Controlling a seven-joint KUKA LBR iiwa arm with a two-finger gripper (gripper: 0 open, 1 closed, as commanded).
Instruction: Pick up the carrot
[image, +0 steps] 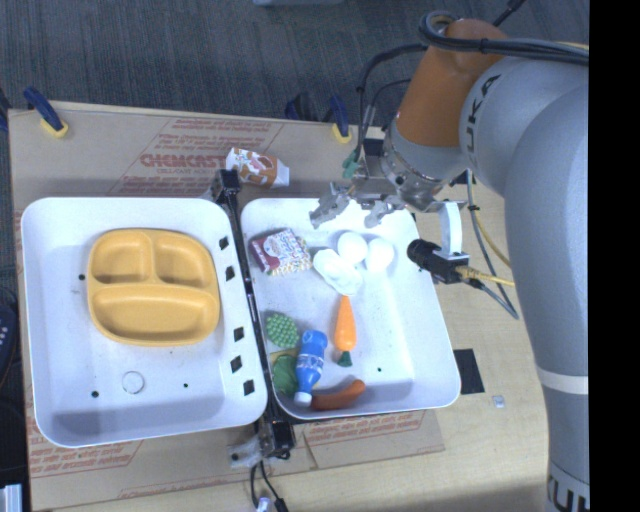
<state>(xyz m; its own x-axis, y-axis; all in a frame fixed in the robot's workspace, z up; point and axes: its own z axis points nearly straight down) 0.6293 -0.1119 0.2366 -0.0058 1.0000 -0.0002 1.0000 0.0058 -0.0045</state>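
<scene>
Toward the middle of the right bin (430, 330) the carrot (345, 326) is seen lying free, tip at 12 o'clock. White eggs (352, 254) are touching it at 12, a blue bottle (309, 362) is found at 8, a sausage (338, 396) at 6. At 12 o'clock the gripper (352, 211) is held with fingers spread, pinching nothing. A yellow tray (152, 285) is set in the left bin (50, 330).

Lit evenly from overhead, fairly bright. Glaring off the white bins (60, 400) and washing out the pale items in the right one. Casting soft, short shadows only. Blurring slightly throughout, grainy; softening further on the near arm (540, 200).
</scene>
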